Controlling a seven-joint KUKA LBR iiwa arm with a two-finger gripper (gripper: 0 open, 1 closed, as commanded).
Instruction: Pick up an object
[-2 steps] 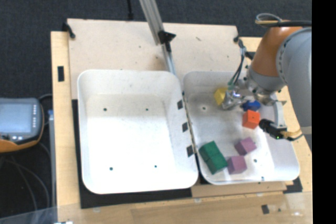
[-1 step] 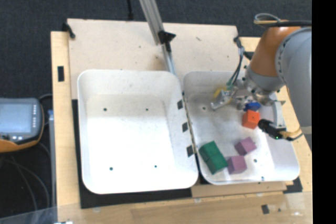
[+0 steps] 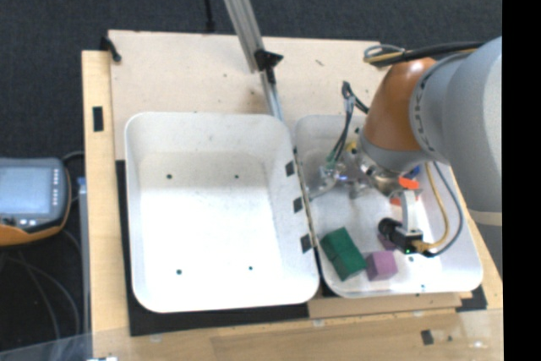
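The right bin (image 3: 456,266) holds a dark green block (image 3: 341,252) near its front left and a small purple block (image 3: 381,265) just right of it. A small orange piece (image 3: 409,180) peeks out beside the wrist. My gripper (image 3: 340,178) hangs low over the left middle of the right bin, behind the green block and apart from it. Nothing shows in the gripper's grasp. The grey arm with its orange band (image 3: 397,110) covers the back right of that bin.
The left bin (image 3: 211,207) lies alongside, its wall meeting the right bin's at about mid-view. A slanted aluminium bar (image 3: 241,4) rises behind the bins. Black cables (image 3: 397,234) loop from the wrist over the right bin's floor. A handheld pendant (image 3: 30,199) sits off the bench's left.
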